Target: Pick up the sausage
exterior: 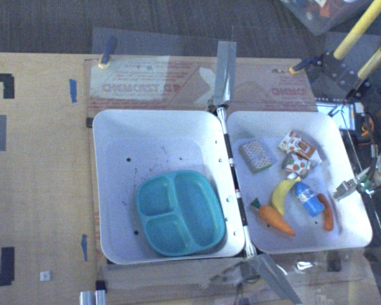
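The small reddish-orange sausage [327, 211] lay touching the blue packet [307, 198], near the right bin's wall [359, 189]; either could be caught instead. The gripper's [347, 189] state could not be told.

The gripper [354, 186] presents as a small, pale silver-grey metal part with an angular, bracket-like outline. Its rearward portion carries a faint greenish tint. Screws, cables and markings are too blurred to make out.

You see 2 smooth white plastic bins [108, 170], a glossy teal plastic tray [178, 213], and a matt wood-look counter [38, 170].
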Robot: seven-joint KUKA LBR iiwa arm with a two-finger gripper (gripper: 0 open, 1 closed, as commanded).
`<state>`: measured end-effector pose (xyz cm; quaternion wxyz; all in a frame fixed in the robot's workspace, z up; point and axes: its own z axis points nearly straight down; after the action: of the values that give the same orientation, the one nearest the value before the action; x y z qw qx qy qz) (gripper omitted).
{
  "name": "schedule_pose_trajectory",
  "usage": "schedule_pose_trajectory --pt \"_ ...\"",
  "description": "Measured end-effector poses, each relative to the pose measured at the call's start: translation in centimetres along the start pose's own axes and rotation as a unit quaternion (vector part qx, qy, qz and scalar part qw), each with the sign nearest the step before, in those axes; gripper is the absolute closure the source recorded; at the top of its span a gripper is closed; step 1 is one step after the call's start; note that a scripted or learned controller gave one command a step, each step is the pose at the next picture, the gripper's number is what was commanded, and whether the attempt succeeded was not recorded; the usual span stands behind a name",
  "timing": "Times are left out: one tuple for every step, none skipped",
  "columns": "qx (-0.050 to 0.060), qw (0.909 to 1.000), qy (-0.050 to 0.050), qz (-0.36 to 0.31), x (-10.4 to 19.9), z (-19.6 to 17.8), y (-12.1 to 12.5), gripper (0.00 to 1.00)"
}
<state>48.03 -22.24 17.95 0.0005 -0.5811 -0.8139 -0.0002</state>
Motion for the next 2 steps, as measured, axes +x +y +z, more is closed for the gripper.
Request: schedule_pose_trajectory --pt "0.0 0.9983 0.0 -0.058 0.04 0.19 0.05 1.0" --pt "0.0 0.9899 0.0 -0.142 -0.01 0.74 0.02 1.0"
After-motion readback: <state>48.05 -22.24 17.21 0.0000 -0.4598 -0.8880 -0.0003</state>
